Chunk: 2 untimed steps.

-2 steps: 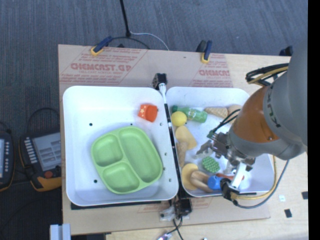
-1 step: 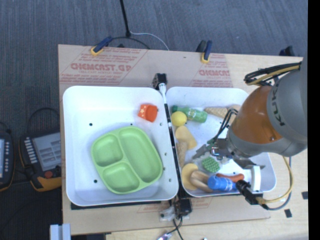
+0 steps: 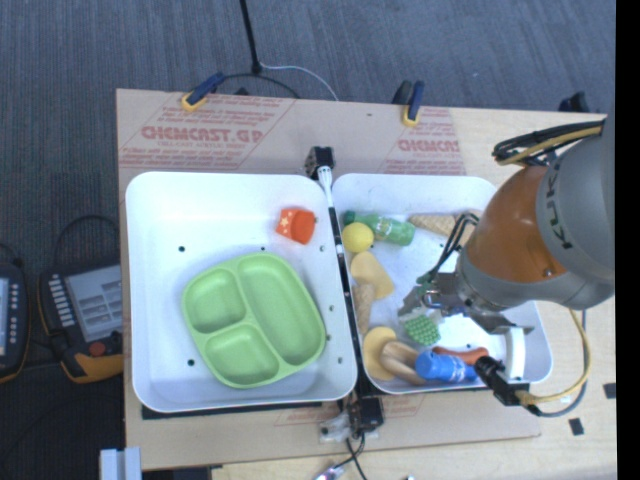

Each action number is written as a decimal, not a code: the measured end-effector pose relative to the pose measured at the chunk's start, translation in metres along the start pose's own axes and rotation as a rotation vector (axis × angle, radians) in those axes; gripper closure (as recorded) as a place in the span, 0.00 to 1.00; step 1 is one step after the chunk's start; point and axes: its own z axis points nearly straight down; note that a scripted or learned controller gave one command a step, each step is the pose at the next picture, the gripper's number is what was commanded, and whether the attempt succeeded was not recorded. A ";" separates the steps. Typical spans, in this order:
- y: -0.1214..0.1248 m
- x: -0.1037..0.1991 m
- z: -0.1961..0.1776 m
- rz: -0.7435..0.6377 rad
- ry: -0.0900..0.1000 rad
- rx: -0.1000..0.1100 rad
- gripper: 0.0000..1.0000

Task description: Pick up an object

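Camera view. Two white bins sit side by side on the counter [image 3: 200, 133]. The left bin [image 3: 160, 228] carries a green divided plate [image 3: 253, 318] at its centre and a small orange-red object [image 3: 296, 225] at about 1 o'clock from the plate, well apart from it. The right bin [image 3: 520, 363] is crowded: a yellow lemon-like ball [image 3: 357, 236] and a green bottle-like piece [image 3: 392, 231] at its 11 o'clock corner, tan pieces [image 3: 368, 273] down the left wall, a green ridged piece [image 3: 422, 328] near the middle, and a blue cylinder [image 3: 440, 367] with a red sliver [image 3: 462, 352] at 6 o'clock.

The arm enters from 3 o'clock; the pincer [image 3: 432, 300] sits low over the middle of the right bin, just above the green ridged piece. We cannot tell whether the pincer is apart or together: the wrist hides it. Nothing is visibly held.

Handling, our judgement: these look like light plastic toy items, stiff and smooth, so liable to slip or roll. The green ridged piece is the nearest candidate; its ribs should give some purchase, and we would take it across its narrow width. The blue cylinder would roll unless taken across its round body at mid-length. Neighbours lie close, so crowding may block a finger.
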 end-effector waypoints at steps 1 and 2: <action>-0.010 0.064 -0.081 0.006 0.011 0.030 1.00; -0.013 0.106 -0.081 0.221 0.008 0.031 1.00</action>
